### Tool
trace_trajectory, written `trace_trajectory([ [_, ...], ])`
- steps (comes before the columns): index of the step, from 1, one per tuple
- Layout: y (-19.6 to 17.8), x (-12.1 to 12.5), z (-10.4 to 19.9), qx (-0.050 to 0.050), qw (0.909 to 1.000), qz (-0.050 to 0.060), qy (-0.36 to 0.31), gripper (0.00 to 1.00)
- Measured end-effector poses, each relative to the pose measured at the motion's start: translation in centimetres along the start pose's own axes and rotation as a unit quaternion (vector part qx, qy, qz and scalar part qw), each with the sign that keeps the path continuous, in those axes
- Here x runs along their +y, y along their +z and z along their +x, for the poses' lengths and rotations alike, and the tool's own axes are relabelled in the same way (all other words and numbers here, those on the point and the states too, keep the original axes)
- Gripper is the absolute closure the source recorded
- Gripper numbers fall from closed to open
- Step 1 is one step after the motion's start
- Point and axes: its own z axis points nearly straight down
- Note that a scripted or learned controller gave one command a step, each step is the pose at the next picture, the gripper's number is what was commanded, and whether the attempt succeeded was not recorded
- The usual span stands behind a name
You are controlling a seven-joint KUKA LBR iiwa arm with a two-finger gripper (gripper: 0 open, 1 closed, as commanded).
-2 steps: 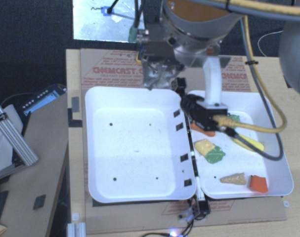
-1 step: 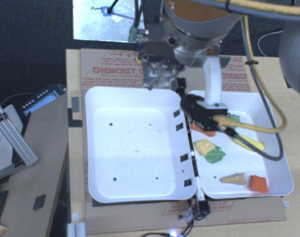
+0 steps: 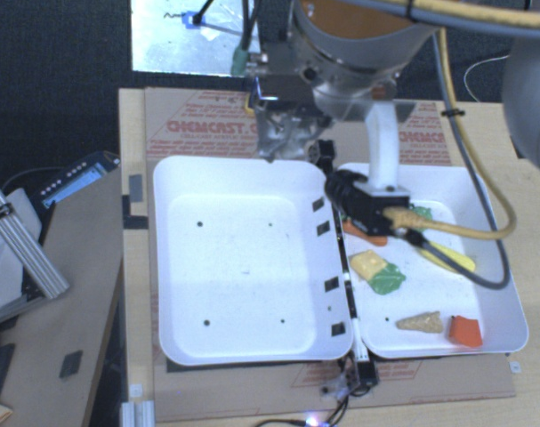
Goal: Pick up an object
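Claw [image 3: 286, 145]: above the left bin's [image 3: 163, 238] far rim — I can't tell its state.
Objects: yellow block [image 3: 366, 262], green scrap [image 3: 388, 280], tan wedge [image 3: 421, 322], orange block [image 3: 465, 330] — all in the right bin [image 3: 511, 314].
Blocking: arm [image 3: 358, 25] overhangs that bin's far end.

A printed cardboard sheet [image 3: 207, 123] showed at twelve o'clock; at nine o'clock lay an aluminium rail [image 3: 25, 252] and a blue-edged device [image 3: 78, 178].

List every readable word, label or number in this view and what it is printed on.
"CHEMCAST": red print on the cardboard sheet, behind the left bin.
Smaller red lines around that word: too blurred to read.
Red print behind the right bin: partly hidden, unreadable.
Red print at the cardboard's front edge: too blurred to read.
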Motion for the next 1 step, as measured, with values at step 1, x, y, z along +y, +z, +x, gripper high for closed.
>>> trace_trajectory([
  [1,0.0,0.51,0.0,0.0,1.0,0.0,0.002,1.0],
])
